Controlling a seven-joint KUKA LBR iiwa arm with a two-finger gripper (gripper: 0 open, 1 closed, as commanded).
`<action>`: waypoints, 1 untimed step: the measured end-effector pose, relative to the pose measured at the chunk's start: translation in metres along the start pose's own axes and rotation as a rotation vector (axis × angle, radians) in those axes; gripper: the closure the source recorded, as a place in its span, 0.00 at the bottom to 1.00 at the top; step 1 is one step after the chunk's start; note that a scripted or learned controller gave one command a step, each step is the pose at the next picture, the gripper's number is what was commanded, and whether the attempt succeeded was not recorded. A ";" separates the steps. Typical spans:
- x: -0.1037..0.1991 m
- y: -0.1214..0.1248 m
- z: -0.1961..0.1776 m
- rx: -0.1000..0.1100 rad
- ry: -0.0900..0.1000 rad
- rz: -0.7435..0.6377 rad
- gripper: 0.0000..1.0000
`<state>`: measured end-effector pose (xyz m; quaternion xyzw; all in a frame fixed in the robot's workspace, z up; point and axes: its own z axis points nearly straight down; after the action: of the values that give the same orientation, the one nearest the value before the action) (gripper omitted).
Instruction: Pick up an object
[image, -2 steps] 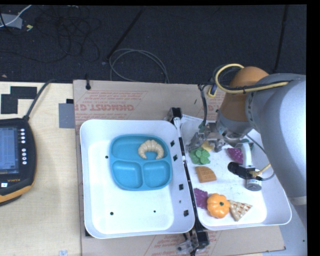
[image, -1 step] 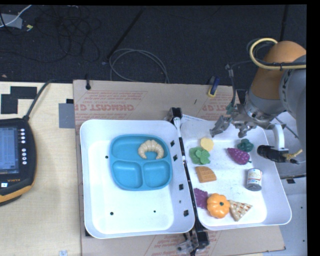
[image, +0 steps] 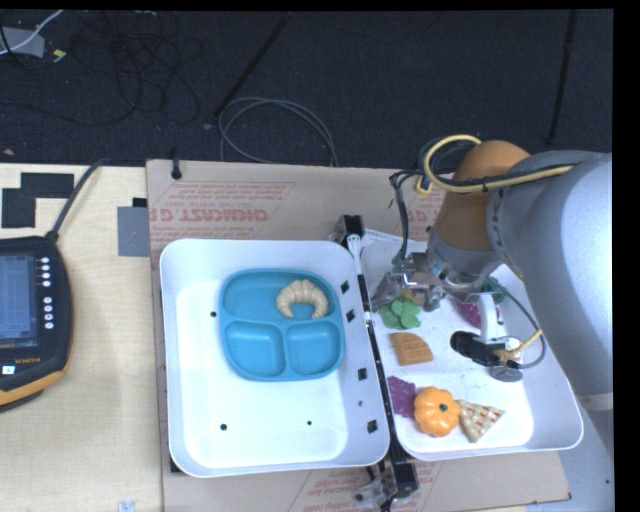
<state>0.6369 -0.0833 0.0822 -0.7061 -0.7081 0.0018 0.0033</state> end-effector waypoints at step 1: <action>-0.019 -0.086 -0.004 0.003 0.000 0.007 0.00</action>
<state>0.5511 -0.1022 0.0869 -0.7084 -0.7058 0.0030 0.0045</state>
